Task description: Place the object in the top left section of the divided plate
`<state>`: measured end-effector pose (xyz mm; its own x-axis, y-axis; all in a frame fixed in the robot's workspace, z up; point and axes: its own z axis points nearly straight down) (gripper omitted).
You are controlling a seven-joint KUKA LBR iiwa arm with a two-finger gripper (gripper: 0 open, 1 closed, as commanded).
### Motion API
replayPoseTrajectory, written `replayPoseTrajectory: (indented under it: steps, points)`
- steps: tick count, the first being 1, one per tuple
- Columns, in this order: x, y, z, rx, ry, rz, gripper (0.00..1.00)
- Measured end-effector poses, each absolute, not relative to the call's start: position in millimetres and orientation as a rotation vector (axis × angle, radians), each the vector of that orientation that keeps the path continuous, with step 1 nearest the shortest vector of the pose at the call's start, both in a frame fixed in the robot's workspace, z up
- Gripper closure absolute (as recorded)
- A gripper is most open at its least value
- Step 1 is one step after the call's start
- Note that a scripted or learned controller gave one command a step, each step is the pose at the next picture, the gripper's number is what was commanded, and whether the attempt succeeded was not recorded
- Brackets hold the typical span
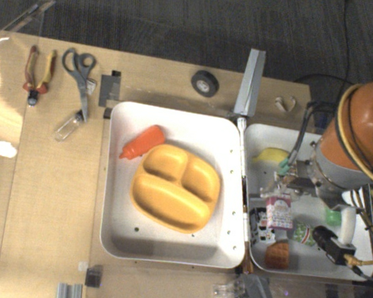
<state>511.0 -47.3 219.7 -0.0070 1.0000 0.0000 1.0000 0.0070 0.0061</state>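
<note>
Hovering over the right bin (pixel 360 271) beside a yellow object (pixel 271 155), gripper (pixel 280 198) — finger state impossible to tell — with the yellow divided plate (pixel 176 187) in the left bin (pixel 160 250), orange carrot (pixel 143 142) touching its upper-left edge.

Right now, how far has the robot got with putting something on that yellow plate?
Nothing looks done: the yellow divided plate in the left bin has nothing in its sections. The arm hangs over the right bin, among the objects there. Picking one up, carrying and placing it all remain.

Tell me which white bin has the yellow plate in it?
The left bin. The yellow divided plate lies there beside an orange carrot; the right bin holds small mixed items.
</note>
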Motion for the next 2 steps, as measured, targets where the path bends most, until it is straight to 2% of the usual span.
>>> replayPoseTrajectory:
  steps: [1, 2]
  points:
    - [550.1, 5.2, 262.5, 2.098, 2.333, 0.006, 1.00]
    - [578.2, 87.1, 274.7, 1.916, 2.485, 0.006, 1.00]
